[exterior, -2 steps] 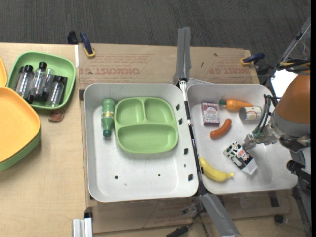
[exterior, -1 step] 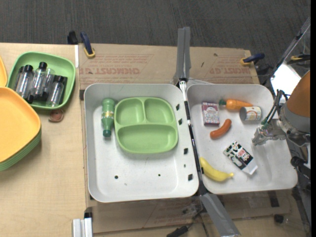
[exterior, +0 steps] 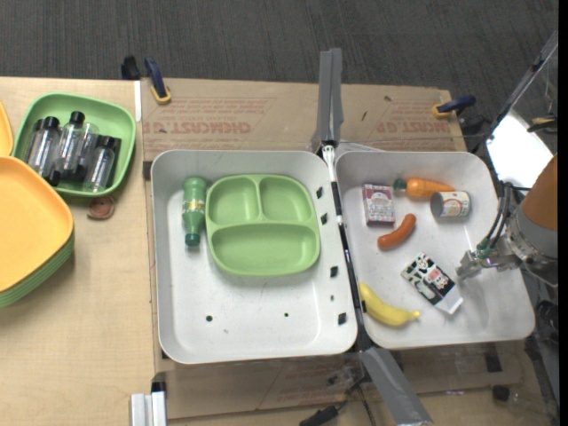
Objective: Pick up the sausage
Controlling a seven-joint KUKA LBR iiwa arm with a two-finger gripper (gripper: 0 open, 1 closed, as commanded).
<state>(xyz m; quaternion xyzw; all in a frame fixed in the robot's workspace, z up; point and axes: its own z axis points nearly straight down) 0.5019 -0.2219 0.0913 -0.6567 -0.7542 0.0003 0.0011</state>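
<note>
- Sausage [exterior: 397, 232] lies in the right bin [exterior: 497, 327], long axis slanting up to the right, up and left of my hand [exterior: 472, 264].
- I cannot tell whether the hand is released or clenched; nothing visibly in it.
- Patterned packet [exterior: 429, 278] lies between them; card box [exterior: 379, 205], carrot [exterior: 426, 185] and can [exterior: 451, 204] crowd the far side; banana [exterior: 388, 308] sits nearer.
</note>
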